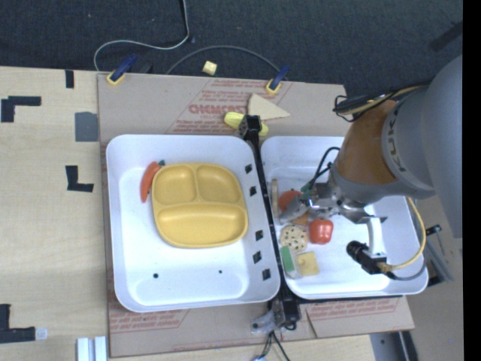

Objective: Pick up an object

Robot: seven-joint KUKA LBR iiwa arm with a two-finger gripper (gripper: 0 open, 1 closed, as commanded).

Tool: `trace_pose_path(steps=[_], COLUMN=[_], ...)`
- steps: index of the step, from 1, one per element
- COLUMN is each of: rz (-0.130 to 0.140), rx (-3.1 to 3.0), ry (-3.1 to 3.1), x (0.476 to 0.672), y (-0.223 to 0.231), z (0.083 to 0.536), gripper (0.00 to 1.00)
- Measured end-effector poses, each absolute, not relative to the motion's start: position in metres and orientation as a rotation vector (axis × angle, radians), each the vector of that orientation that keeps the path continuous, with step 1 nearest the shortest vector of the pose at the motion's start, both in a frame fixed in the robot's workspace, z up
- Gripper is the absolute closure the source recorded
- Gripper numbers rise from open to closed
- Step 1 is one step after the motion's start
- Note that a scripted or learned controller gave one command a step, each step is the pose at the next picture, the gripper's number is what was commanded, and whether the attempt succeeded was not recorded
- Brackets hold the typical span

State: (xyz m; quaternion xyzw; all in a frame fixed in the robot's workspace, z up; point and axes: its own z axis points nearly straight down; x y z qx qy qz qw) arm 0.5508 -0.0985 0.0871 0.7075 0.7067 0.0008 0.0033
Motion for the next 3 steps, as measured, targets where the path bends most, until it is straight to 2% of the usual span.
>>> trace_pose_path(steps=[1,2,3], rz=[0.0,0.005,0.0], rx=[2.219,2.215,2.219], ry=[2.221,2.217,2.222], x=[0.595,0.576,0.607], y=[-0.1,-0.098,-0.094], z=[0.086,0.087,0.086], gripper=[0.0,0.0,0.0])
